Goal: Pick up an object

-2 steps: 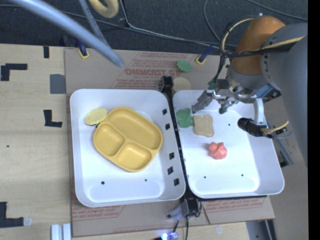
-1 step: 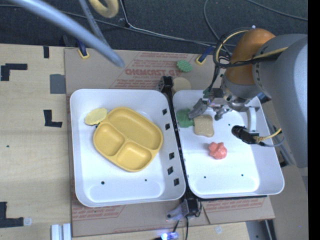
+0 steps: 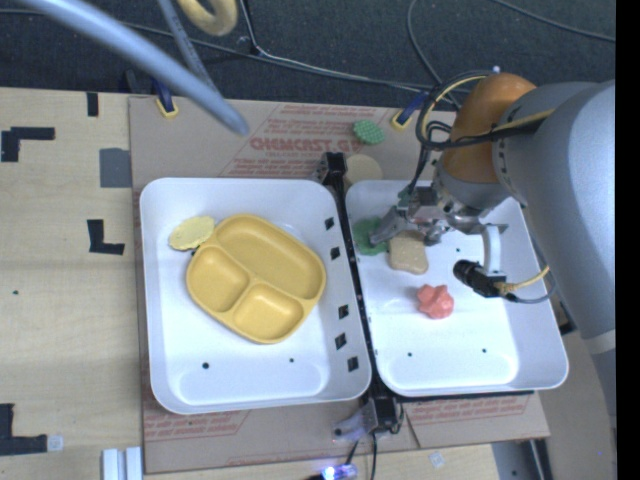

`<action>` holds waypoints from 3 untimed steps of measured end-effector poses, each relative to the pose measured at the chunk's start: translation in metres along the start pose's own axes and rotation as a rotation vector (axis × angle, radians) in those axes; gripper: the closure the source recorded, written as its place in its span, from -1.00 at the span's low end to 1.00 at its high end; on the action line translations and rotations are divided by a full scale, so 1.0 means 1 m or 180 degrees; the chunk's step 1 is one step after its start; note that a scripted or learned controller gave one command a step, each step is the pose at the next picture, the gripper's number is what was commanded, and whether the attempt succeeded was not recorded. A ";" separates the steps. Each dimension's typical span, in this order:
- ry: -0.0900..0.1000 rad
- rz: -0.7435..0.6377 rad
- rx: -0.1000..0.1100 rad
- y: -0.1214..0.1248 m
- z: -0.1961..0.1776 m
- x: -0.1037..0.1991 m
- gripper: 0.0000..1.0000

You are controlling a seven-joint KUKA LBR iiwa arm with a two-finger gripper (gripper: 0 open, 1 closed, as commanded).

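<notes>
Just above the beige lump (image 3: 408,257), hovering low with the gripper (image 3: 405,224) inside the right bin (image 3: 470,368). Not managing to tell from this angle whether the claw is open or closed, and not seeing anything clearly held.

Probably aiming at the beige lump as the thing to pick, with a green piece (image 3: 368,236) just left of the lump and a pink piece (image 3: 435,301) near it, below and to the right.

Risking a miss by closing on the lump's rounded side and squeezing it out sideways. Risking also a knock against the green piece, so close beside the lump, and dragging both along.

Working with little room left of the lump, hard by the bin wall (image 3: 352,268) beyond the green piece. Finding open white floor below and right of the lump, past the pink piece. Judging a straight lift up from the lump as safest.
</notes>
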State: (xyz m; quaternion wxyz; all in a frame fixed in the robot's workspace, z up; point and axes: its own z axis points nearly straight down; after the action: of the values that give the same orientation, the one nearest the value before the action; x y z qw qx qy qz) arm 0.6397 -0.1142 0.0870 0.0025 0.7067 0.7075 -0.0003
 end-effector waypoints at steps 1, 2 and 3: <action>-0.0003 -0.0007 -0.0023 0.002 -0.013 0.001 1.00; 0.0013 -0.0003 -0.0003 -0.001 -0.073 0.008 1.00; 0.0012 -0.0002 -0.0004 0.000 -0.126 0.008 1.00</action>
State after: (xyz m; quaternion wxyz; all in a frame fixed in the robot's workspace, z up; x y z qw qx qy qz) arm 0.6393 -0.1057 0.2133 0.0015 0.7065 0.7077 0.0014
